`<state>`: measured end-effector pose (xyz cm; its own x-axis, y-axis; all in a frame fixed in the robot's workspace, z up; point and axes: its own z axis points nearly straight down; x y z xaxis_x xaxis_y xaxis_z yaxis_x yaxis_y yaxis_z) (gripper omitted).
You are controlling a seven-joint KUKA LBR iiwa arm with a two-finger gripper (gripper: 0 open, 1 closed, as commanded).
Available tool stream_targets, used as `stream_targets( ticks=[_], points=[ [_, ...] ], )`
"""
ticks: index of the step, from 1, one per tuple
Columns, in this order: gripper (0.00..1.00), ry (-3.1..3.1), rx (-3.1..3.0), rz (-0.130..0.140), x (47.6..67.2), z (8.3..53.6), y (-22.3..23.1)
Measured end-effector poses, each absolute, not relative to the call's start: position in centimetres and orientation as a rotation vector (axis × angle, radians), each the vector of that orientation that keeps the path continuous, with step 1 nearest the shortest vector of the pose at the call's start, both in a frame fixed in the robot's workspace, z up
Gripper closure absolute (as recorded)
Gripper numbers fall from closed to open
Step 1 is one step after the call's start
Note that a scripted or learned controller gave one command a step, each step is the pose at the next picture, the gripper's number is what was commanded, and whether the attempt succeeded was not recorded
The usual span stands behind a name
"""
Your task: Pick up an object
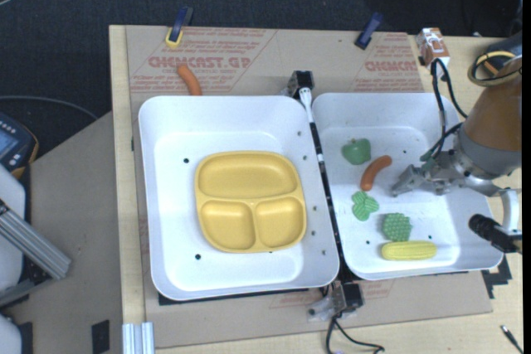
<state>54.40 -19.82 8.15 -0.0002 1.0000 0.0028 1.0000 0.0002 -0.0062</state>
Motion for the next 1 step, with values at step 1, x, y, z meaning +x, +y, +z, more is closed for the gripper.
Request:
stream_targets(
  ticks=[1],
  points=[
    [1.00,-2.221,-2.223,0.000,54.54,9.54,-19.92]
  ],
)
